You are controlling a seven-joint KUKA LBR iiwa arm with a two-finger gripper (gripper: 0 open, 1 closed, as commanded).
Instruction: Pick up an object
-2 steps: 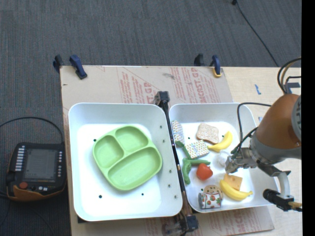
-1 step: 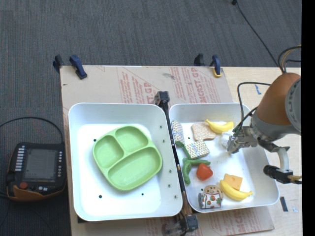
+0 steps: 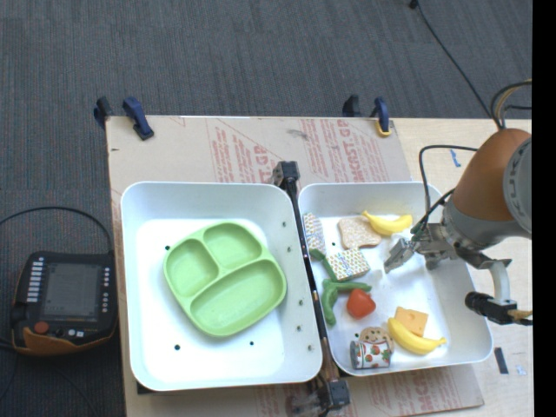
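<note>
White bins sit side by side mid-frame on a cardboard-covered bench: left bin point(image 3: 139, 233) holds a green divided plate point(image 3: 225, 276), lying flat, three compartments, nothing in them. Right bin point(image 3: 460, 320) has the clutter, w/ the arm point(image 3: 495, 189) reaching in from the right edge, orange band above the wrist. Gripper point(image 3: 398, 256) hangs over the bin's middle, approx. just right of the patterned cracker point(image 3: 348, 265); fingers look slightly parted, nothing seen between them, though small in frame so hard to be sure. Candidate things to pick: a banana point(image 3: 387, 223) at the bin's upper part, touching a tan toast slice point(image 3: 356, 232); a small patterned packet point(image 3: 314, 231) by the left wall; green beans point(image 3: 334, 292) running down left of centre; a red strawberry point(image 3: 360, 303) beside them; a cheese wedge point(image 3: 412, 321) resting against a second banana point(image 3: 414, 338) lower right; a small printed can point(image 3: 373, 349) lying at the bottom edge. Lower left of frame, off the bench, sits a control pendant point(image 3: 62, 301) w/ a dark screen. Blue clamps point(image 3: 136, 116) grip the board's top edge.
</note>
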